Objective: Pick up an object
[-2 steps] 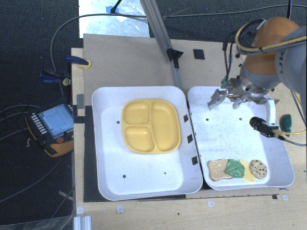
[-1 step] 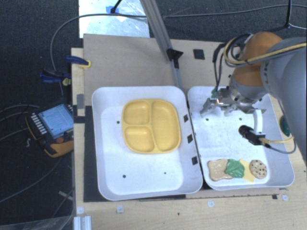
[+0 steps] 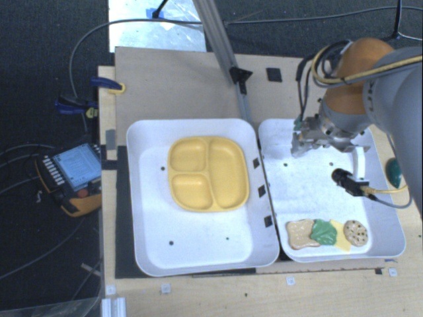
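Camera view: two white bins on the desk (image 3: 178,65). Left bin (image 3: 149,243) has a yellow tray (image 3: 208,174) with three compartments, lying flat near its middle. Right bin (image 3: 310,197) has food items along the near edge in a row, touching or overlapping: toast (image 3: 301,234), green leaf (image 3: 324,232), yellow slice (image 3: 341,238), cookie (image 3: 355,232). Arm (image 3: 360,78) enters from the right, gripper (image 3: 305,140) low over far left part of the right bin, well apart from the food. Gripper opening: cannot tell; nothing seen in it
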`<state>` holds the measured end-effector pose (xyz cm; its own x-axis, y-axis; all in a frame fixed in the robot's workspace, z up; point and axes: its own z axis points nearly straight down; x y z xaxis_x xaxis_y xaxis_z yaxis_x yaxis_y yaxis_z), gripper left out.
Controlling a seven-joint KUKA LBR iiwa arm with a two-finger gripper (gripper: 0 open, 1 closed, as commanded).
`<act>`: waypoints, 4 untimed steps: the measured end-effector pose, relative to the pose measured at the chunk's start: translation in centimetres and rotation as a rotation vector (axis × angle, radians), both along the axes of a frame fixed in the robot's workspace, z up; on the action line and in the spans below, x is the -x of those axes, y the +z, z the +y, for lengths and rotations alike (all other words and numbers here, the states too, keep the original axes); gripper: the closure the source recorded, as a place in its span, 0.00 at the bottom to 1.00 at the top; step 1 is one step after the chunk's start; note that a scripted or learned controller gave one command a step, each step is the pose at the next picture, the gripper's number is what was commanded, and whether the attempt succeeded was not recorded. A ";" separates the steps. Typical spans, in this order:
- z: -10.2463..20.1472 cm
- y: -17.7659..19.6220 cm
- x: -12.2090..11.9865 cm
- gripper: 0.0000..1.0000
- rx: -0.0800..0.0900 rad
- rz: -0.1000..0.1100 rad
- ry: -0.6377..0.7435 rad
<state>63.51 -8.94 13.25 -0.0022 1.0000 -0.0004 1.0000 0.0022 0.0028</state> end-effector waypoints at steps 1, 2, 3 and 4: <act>0.3 6.4 -0.4 1.00 0.000 -0.005 0.004; -0.7 12.0 -0.6 1.00 0.001 -0.005 0.001; -0.7 12.9 -0.7 1.00 0.000 -0.001 0.004; 3.9 13.0 -0.6 1.00 -0.001 0.001 0.006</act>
<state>64.10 -5.07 26.27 -0.0087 1.0000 0.0005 1.0000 0.0087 0.0020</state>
